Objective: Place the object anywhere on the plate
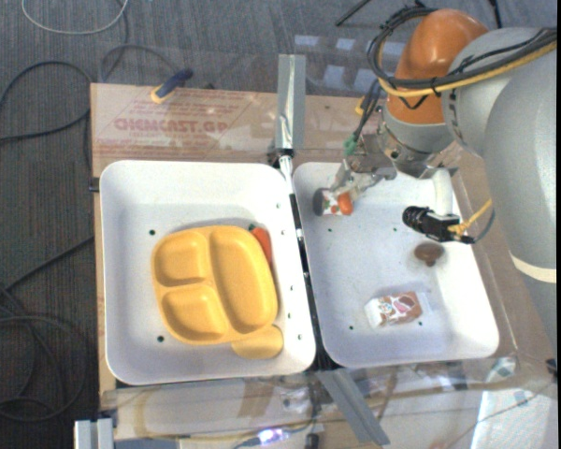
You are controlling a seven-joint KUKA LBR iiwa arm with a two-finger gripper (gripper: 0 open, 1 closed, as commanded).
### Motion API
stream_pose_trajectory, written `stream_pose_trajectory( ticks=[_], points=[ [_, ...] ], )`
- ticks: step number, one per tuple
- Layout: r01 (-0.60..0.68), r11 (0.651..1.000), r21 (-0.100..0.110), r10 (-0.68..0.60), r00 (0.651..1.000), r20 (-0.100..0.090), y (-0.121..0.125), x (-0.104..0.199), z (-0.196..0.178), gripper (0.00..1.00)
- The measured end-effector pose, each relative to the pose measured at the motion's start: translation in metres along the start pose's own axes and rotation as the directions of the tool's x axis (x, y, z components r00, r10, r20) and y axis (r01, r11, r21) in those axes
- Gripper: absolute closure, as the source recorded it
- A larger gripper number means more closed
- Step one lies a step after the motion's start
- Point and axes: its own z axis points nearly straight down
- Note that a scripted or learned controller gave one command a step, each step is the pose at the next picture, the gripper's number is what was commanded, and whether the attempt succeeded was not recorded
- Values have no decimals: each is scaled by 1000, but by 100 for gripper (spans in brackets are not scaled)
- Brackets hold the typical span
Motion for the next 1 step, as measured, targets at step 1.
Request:
stream_pose_trajectory(
  ticks=[1],
  points=[
    [36, 999, -3, -36, 999, -4, -22, 83, -2, 100]
  ],
)
